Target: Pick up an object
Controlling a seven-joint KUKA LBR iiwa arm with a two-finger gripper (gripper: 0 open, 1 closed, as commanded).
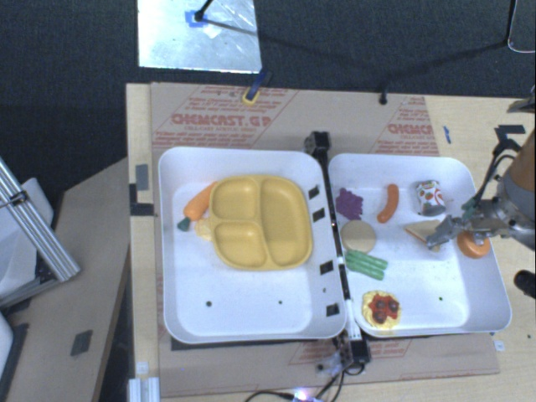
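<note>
Camera view: a tan wedge-shaped piece, perhaps toy bread or cheese (421, 230), is seen on the floor of the right-hand shallow white bin (435, 304), at the right of the frame, with its long axis running roughly left to right. The two-finger gripper (437, 239) is seen touching or just over the wedge's lower right edge, reaching in from the right. Whether the grip is open or closed cannot be told, and nothing is seen to be held.

The wedge is judged the nearest candidate, lying up and to the left of the gripper tip. An orange round disc-like toy (474, 244) is seen just beside the gripper, to its right, partly covered by the wrist. A small white, red-patterned can-like object (430, 196) is placed just above the wedge, and an orange toy sausage (388, 203) further left. A purple grape cluster (349, 201), a beige round disc (359, 235), green bean pods (366, 264) and a yellow disc with red topping (382, 308) are spread down the bin's left side, well apart from the gripper.

In the left-hand white bin (188, 308), a yellow divided plastic plate (258, 222) is seen with an orange toy carrot (198, 203) at its upper left edge.
</note>
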